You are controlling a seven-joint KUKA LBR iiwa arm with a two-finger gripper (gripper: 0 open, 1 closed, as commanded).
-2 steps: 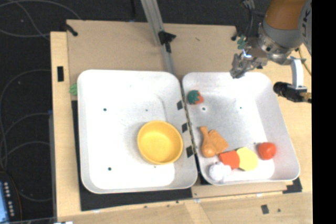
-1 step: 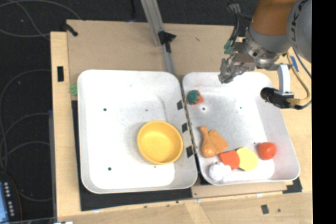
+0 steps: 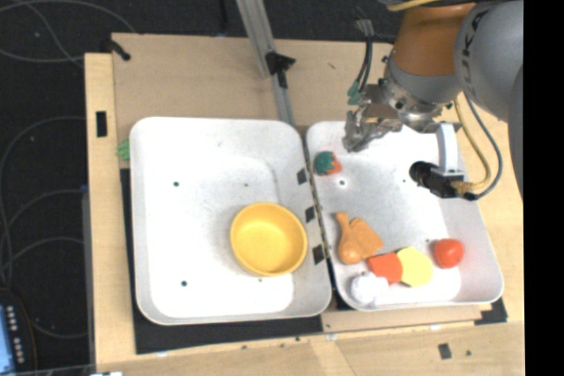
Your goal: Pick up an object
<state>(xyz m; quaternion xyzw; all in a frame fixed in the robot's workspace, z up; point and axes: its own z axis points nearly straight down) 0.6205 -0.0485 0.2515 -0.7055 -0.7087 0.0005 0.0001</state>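
The arm point(image 3: 458, 22) is reaching in from the right w/ its gripper point(image 3: 361, 136) hanging over the far left corner of the right bin point(image 3: 388, 180). Can't tell from this angle if it's apart or together, it's all dark metal bunched up there, and nothing is visibly sitting in it.

Closest thing to it is a small green and red ball point(image 3: 327, 162), lying just beside the gripper, right up against the wall between the 2 bins. That wall is crowding it on the left side.

The rest of the stuff is piling up along the near edge of the right bin, well apart from the gripper: an orange pear-shaped toy point(image 3: 354, 239), a red block point(image 3: 385, 266) touching a yellow round thing point(image 3: 416, 267), a white lump point(image 3: 364, 287) tucked in the near left corner, and a red ball point(image 3: 448, 253) over toward the right. They're packed pretty tight, esp. the block and the yellow one.

The left bin point(image 3: 194, 172) is holding a yellow bowl point(image 3: 268, 239), sitting upright near the dividing wall.

A metal pole point(image 3: 256, 22) is slanting across the counter point(image 3: 176, 79) behind the bins, and a black cable fitting point(image 3: 436, 179) is hanging off the arm over the right bin.
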